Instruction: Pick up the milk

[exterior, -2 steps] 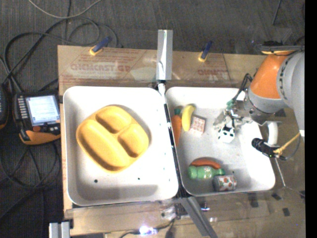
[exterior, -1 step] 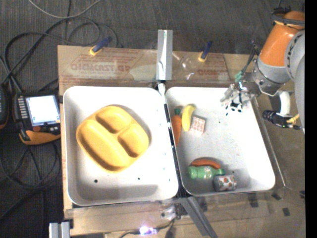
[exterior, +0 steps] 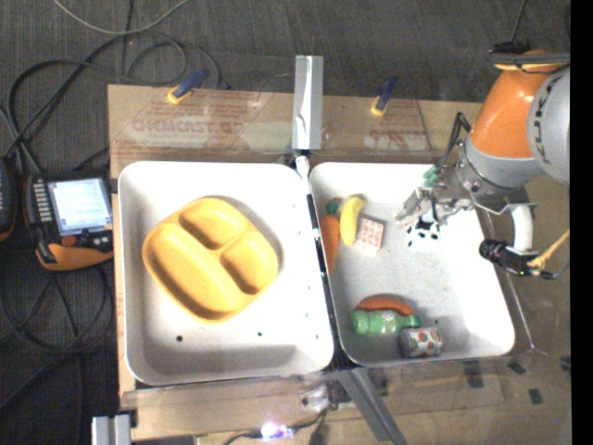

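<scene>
The milk (exterior: 425, 233) is a small white carton with black cow spots, lying in the upper right part of the right bin (exterior: 482, 336). My gripper (exterior: 420, 213) hangs right over it, reaching in from the right, and covers the carton's upper part. Only the spotted lower edge of the milk shows below the gripper. I cannot see whether the gripper touches the carton.
Also in the right bin are a banana (exterior: 351, 219), a carrot (exterior: 331, 237), a small checked box (exterior: 371, 233), a sausage (exterior: 384, 303), a green bottle (exterior: 380, 323) and a can (exterior: 421, 341). A yellow divided plate (exterior: 211, 256) lies in the left bin (exterior: 148, 341).
</scene>
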{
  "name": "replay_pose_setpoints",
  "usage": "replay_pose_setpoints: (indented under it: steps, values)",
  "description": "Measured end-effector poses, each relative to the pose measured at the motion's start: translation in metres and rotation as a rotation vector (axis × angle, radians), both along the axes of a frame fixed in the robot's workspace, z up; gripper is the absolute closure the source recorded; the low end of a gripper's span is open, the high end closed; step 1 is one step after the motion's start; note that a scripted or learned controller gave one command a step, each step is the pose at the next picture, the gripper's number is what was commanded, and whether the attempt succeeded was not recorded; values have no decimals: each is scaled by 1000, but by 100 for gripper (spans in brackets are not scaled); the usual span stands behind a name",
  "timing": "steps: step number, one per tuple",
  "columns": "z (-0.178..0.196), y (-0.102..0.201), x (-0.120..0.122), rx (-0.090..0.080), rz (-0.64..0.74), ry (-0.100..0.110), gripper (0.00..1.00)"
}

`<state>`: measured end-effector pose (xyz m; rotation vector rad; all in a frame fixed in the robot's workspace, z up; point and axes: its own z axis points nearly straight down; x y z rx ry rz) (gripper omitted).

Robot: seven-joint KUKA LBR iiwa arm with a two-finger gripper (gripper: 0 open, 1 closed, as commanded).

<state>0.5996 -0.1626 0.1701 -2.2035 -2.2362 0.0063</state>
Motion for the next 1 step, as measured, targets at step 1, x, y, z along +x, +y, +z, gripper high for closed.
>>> replay_pose_setpoints:
  steps: [1]
  values:
    - [-7,20,-16,1,-302,2,100]
